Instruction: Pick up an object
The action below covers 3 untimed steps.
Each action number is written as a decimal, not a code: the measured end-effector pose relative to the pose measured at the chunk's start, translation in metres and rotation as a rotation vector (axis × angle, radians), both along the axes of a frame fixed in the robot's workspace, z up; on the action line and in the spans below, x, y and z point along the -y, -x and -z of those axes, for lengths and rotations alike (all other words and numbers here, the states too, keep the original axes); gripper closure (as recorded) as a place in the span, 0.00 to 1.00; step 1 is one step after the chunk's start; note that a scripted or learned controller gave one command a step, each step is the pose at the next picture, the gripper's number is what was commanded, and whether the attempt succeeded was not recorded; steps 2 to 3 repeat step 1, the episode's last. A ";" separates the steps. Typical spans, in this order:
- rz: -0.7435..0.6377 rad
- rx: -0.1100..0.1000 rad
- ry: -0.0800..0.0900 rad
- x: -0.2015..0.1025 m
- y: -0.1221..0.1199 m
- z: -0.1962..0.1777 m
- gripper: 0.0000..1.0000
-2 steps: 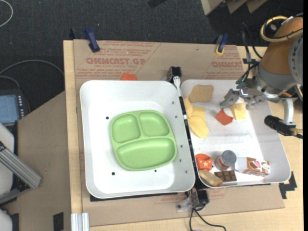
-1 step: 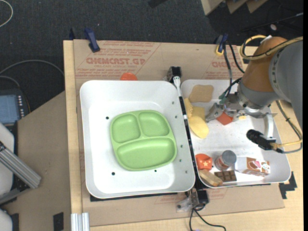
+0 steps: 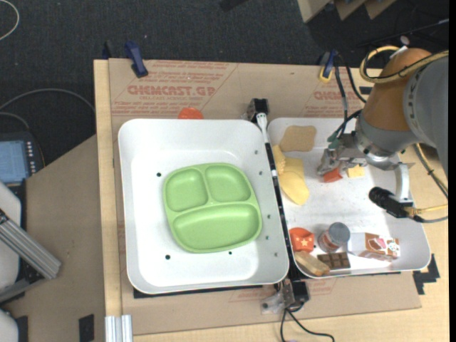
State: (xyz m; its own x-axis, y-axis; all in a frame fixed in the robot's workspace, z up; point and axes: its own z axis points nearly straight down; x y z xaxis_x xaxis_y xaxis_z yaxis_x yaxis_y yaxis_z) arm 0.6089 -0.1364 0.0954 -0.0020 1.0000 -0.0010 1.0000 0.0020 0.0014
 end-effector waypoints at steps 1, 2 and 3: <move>-0.002 0.005 -0.001 -0.073 -0.009 -0.110 1.00; -0.002 0.005 -0.001 -0.073 -0.009 -0.110 1.00; -0.002 0.005 -0.001 -0.073 -0.009 -0.110 1.00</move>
